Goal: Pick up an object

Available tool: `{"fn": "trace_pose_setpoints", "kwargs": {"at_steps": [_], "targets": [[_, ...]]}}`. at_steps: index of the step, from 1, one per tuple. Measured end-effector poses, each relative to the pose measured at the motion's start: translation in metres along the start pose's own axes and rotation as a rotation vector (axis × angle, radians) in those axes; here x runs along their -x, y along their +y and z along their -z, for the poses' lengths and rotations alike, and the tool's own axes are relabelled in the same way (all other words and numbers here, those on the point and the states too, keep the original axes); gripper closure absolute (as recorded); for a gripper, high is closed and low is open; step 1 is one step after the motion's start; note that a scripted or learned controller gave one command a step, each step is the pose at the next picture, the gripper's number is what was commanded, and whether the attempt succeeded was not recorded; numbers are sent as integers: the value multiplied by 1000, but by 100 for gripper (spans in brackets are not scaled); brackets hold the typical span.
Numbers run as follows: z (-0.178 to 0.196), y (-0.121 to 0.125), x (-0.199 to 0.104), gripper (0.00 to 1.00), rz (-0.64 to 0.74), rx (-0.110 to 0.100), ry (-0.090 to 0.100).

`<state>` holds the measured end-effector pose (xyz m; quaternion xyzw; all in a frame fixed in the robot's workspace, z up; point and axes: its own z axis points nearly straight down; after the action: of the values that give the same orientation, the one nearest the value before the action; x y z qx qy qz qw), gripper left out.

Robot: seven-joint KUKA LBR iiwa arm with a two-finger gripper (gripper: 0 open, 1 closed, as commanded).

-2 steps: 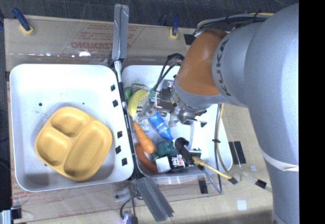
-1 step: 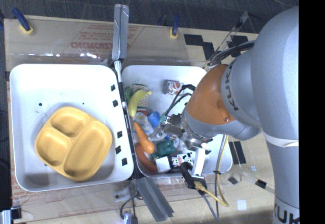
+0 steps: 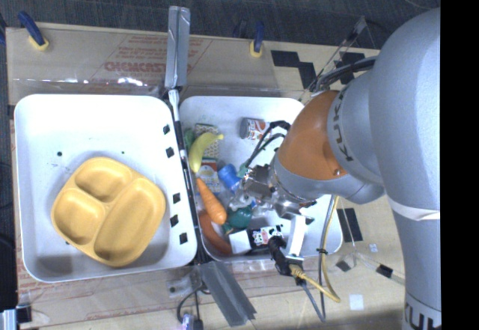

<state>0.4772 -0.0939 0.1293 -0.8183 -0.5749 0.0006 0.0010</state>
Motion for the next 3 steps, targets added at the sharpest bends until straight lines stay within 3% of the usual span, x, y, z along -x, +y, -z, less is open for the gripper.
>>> {"fn": "trace_pose_setpoints", "kwargs": {"at_steps": [1,2,3], "targets": [[108,22,-82,100,11,-2,0],[137,47,-113,100,-92,-1,-1],[99,56,-93,100,-133,-5,-2]]}}
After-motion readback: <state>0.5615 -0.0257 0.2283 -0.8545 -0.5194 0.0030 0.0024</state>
